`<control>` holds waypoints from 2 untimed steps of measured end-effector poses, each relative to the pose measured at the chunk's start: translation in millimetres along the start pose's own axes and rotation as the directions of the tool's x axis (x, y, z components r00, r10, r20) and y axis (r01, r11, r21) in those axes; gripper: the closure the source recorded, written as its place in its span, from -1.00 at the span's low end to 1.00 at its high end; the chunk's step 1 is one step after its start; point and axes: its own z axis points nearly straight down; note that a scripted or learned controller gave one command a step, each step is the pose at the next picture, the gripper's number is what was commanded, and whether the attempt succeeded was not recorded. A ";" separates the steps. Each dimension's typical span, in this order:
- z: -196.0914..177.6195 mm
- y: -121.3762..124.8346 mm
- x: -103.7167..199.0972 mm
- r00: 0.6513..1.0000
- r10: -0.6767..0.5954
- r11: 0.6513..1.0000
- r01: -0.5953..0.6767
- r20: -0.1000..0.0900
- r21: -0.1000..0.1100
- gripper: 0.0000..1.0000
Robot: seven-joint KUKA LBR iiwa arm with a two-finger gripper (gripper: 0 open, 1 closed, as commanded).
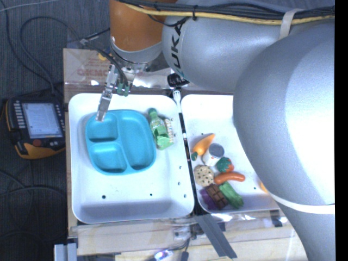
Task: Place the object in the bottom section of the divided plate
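A blue divided plate (120,141) lies in the left bin (130,203), with two small sections on its left side and one large section on its right. My gripper (103,109) hangs over the plate's upper left corner, its tip at the rim of the upper small section. Nothing shows at its tip. A green toy bottle (160,129) with a pale label lies on the bin floor against the plate's right edge, well to the right of the gripper. The arm's grey and orange wrist (136,20) rises behind the bin.
The right bin (217,105) holds several toy foods: a carrot (204,142), a cookie (204,174), a sausage (229,177), a chocolate bar (215,196) and others. The arm's large grey body covers that bin's right part. A teach pendant (38,125) lies left of the bench.
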 end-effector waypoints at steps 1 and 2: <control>0.1 -0.2 -0.1 1.000 0.000 1.000 0.000 0.000 0.000 -1.00; 0.1 -0.2 -0.1 1.000 0.000 1.000 0.000 0.000 0.000 -1.00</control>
